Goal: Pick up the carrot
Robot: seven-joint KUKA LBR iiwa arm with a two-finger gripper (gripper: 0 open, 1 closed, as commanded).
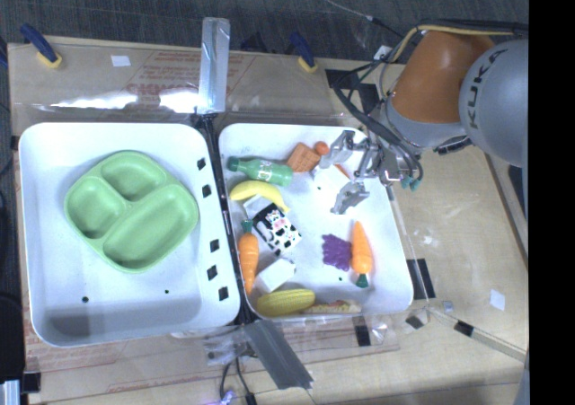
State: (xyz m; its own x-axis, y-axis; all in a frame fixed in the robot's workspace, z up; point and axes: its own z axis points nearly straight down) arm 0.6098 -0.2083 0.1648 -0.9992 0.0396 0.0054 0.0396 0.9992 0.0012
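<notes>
A carrot (360, 251) with a small green top lies in the right bin (393, 242) near its right wall, pointing away from me. A second orange carrot-like piece (248, 259) lies by the bin's left wall. My gripper (348, 171) hangs over the upper right part of this bin, above and slightly left of the right-hand carrot and apart from it. It is open, one finger (342, 145) toward the back and the other finger (351, 197) toward the front, with nothing between them.
The right bin also holds a green bottle (260, 170), a banana (256, 192), an orange block (304, 158), a cow-print toy (278, 228), purple grapes (337, 253) beside the carrot, and a yellow corn cob (286, 301). A green divided plate (132, 208) sits in the left bin.
</notes>
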